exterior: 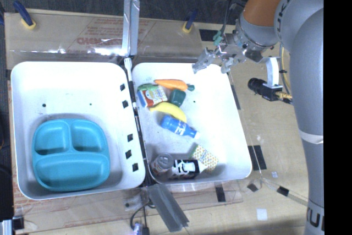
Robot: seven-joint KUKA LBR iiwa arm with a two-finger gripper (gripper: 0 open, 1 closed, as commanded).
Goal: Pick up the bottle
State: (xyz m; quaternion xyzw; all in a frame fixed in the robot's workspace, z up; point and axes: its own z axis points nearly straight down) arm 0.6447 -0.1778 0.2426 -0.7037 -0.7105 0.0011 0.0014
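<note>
A small blue bottle [177,126] lies on its side near the middle of the right bin [228,135], just below a yellow banana [170,111]. My gripper [212,61] hangs above the bin's far right corner, well up and to the right of the bottle. Its fingers are spread apart with nothing between them.
Around the bottle in the right bin lie a carrot [171,84], a green item [177,97], a juice carton [152,96], a dark can [176,167] and a patterned packet [205,157]. The left bin [22,85] holds a blue divided tray [71,154]. A metal post [131,27] stands between the bins.
</note>
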